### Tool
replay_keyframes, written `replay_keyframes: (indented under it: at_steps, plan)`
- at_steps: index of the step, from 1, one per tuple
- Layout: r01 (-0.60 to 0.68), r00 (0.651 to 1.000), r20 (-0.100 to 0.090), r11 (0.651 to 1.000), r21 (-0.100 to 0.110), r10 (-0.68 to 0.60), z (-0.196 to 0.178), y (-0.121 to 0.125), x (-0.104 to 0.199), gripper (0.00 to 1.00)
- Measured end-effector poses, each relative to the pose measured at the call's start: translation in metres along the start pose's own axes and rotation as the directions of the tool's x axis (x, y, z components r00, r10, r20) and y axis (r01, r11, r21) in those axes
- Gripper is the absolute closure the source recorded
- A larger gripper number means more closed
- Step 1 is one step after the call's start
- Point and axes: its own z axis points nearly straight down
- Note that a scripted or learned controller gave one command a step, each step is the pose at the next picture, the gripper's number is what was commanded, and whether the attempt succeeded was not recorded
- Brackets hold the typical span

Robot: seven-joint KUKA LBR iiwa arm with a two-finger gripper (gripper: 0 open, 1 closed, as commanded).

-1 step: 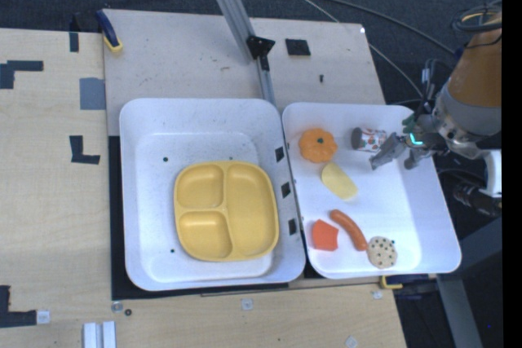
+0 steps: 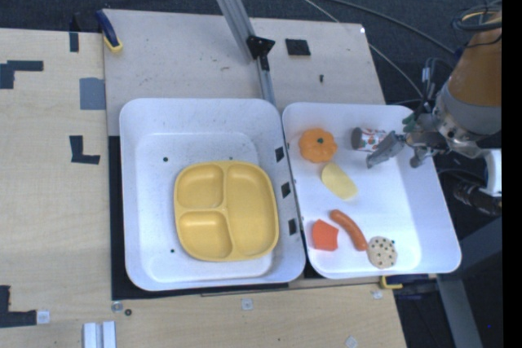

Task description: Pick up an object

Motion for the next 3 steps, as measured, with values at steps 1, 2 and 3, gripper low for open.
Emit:
replay_keyframes:
  at_steps: [1, 2, 3]
  plan:
    - [-0.001, 1.000, 0.000, 1.000, 0.004, 0.001, 0.045, -0.004, -0.003, 0.00]
    - [-0.001, 1.000, -0.001, 1.000, 0.007, 0.001, 0.109, -0.010, -0.001, 0.00]
    - [-0.001, 1.000, 0.002, 1.000, -0.003, 0.001, 0.122, -0.009, -0.002, 0.00]
